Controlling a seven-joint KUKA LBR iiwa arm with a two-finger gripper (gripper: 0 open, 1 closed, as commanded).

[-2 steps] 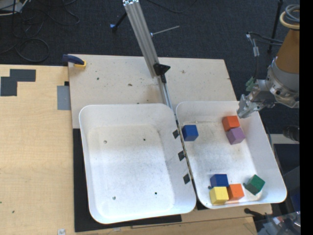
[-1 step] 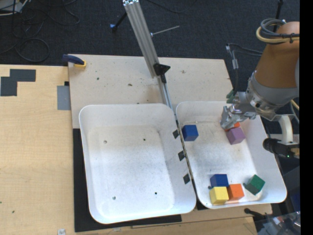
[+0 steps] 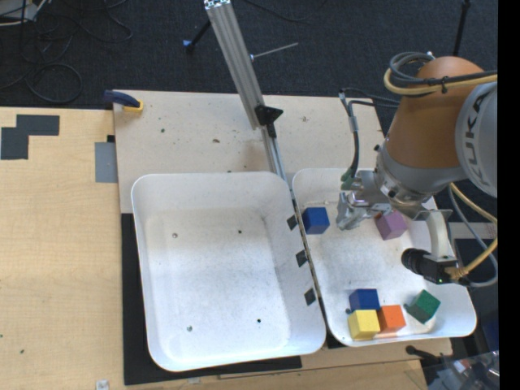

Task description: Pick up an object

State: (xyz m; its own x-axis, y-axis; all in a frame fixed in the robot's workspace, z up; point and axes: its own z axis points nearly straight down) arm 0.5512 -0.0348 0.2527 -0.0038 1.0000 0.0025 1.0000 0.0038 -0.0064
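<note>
Gripper [image 3: 351, 215] state unclear, between blue cube [image 3: 316, 219] and purple cube [image 3: 392, 225], right bin [image 3: 455, 319].

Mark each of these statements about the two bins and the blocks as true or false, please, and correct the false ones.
1. The blue block lies in the right bin. True.
2. The green block sits in the left bin. False: it lies in the right bin, near that bin's lower right corner.
3. The yellow block and the orange block lie side by side. True.
4. The gripper is over the left bin. False: it is over the right bin, between the blue block and the purple block.
5. A dark blue block lies just behind the yellow one. True.
</note>
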